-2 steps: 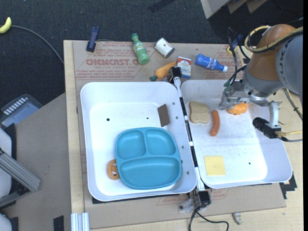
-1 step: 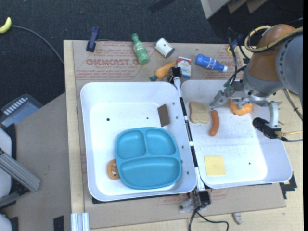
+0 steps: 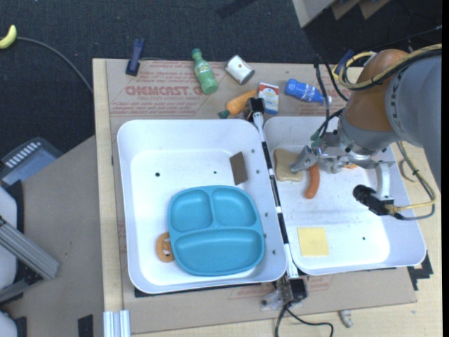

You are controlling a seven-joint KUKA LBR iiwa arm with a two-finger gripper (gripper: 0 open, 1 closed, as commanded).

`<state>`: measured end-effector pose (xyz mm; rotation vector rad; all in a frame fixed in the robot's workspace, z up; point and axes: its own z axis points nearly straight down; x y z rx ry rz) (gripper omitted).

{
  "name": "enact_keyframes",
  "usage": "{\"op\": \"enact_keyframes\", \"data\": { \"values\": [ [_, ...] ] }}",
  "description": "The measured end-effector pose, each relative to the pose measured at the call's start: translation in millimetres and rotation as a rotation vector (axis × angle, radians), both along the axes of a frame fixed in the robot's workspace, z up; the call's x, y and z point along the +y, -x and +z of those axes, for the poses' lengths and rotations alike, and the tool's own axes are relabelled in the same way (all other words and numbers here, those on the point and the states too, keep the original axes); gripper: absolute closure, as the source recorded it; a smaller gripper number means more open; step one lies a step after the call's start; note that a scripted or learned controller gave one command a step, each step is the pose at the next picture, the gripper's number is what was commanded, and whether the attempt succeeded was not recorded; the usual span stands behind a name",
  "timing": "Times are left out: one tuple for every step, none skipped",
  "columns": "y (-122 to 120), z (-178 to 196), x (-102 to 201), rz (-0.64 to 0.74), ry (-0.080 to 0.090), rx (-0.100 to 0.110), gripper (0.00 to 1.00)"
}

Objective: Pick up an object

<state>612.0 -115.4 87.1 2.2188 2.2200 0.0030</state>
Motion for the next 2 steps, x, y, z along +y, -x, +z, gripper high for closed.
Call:
{"op": "enact_keyframes", "data": {
  "values": [
    [-1,11,1,-0.001,-0.001,-0.004,1.0],
    [10,118,50,0.001,-0.001,0.0,1.0]
  ]
}}
